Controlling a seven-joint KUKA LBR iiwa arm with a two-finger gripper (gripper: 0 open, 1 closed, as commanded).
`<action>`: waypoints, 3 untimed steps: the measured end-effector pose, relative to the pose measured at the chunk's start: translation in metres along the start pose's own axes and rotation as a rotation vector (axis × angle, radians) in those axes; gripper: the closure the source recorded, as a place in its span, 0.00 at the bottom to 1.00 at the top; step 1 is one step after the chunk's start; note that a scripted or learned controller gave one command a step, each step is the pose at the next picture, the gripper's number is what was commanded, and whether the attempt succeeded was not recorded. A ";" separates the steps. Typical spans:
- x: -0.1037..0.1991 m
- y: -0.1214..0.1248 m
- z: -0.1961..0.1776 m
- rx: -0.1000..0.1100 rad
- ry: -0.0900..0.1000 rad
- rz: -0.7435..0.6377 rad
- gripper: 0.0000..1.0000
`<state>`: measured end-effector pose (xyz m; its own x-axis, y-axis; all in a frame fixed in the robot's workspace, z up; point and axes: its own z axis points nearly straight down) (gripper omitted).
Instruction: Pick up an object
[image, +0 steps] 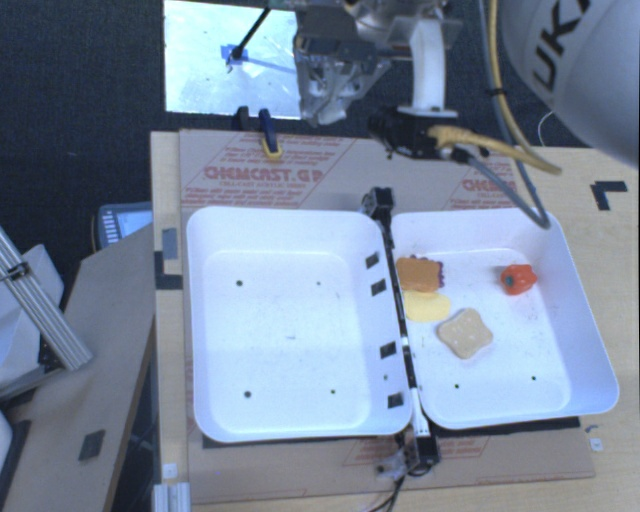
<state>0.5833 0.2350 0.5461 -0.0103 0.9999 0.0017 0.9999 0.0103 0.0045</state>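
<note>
The right bin (570, 300) holds several small food-like objects. An orange waffle-like piece (419, 273) with a purple edge lies near the divider. Just below it sits a flat yellow piece (428, 307), and a tan toast slice (465, 333) lies in front of that. A red-orange pepper-like object (517, 279) rests toward the bin's right side. My gripper (326, 95) hangs high near the top of the view, above the bench's far edge and well away from the objects, with nothing seen between its fingers.
The left bin (205, 300) sits beside the right one, joined by a black hinge strip (390, 320). Yellow and grey cables (500, 150) trail over the far right corner. A blue and yellow clamp (268, 135) stands at the back of the bench.
</note>
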 end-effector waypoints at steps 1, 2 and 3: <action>0.000 0.000 0.000 0.000 0.000 -0.001 0.00; 0.000 0.000 0.000 0.000 0.000 -0.001 0.00; 0.001 0.000 -0.012 -0.003 0.001 -0.004 1.00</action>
<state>0.5832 0.2356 0.5577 -0.0139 0.9999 0.0032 0.9999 0.0139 0.0070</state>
